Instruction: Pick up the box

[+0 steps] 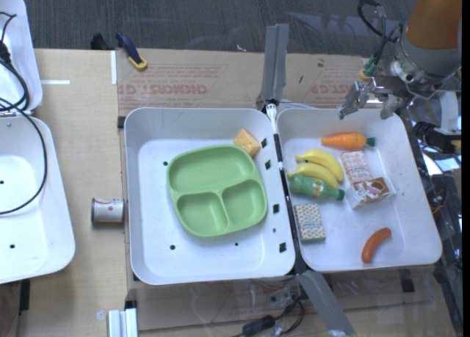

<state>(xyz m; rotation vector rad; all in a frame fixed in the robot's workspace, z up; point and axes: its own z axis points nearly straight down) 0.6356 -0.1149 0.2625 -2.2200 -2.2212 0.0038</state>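
Note:
In the right bin [411, 255], a small greenish box [309, 222] lies flat near the left wall, just below a green bottle [316, 186]. A larger red-and-white carton [363, 179] lies at the bin's middle. My gripper [367, 106] hangs over the bin's far edge, above and behind an orange carrot [344, 140]. Its fingers are spread open with nothing between them. It is well apart from both boxes.
Two bananas [322, 163] lie between the carrot and the bottle. An orange sausage [376, 244] sits near the right bin's front. The left bin [143, 255] holds a green divided plate [217, 189] and a yellow block [247, 142]. A small can [108, 211] lies on the bench.

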